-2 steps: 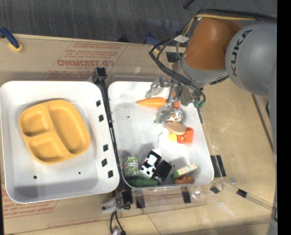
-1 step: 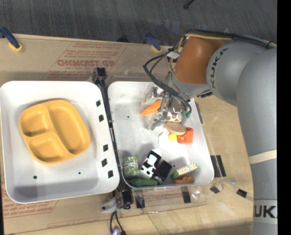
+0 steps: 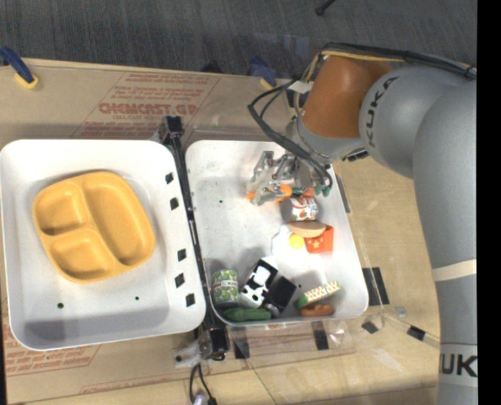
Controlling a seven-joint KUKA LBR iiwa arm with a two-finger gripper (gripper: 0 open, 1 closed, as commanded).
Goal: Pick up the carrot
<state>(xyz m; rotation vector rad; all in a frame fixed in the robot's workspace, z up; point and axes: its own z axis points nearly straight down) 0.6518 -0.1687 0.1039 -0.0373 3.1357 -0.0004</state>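
In the left bin [image 3: 14, 226] a yellow divided tray [image 3: 93, 224] lies toward that bin's left side, well apart from the work. The right bin [image 3: 217, 184] carries everything else: along its near edge sit a small green can [image 3: 226, 285], a black-and-white cow toy [image 3: 267, 287] and a hot dog toy [image 3: 320, 298], with a red fries box [image 3: 314, 239] nearer the right wall. Up by the far right corner of that bin, the gripper [image 3: 273, 178] is down at the bin floor, and the carrot [image 3: 272, 191] shows as a small orange piece right at its tips, just left of a round striped toy [image 3: 302, 207]. Whether the claw is spread, closed, or actually clamped on the carrot cannot be told from here; metal and orange overlap. This looks like the grasp step itself. The next move calls for a firm close around the carrot alone, clear of the striped toy, then a straight lift.
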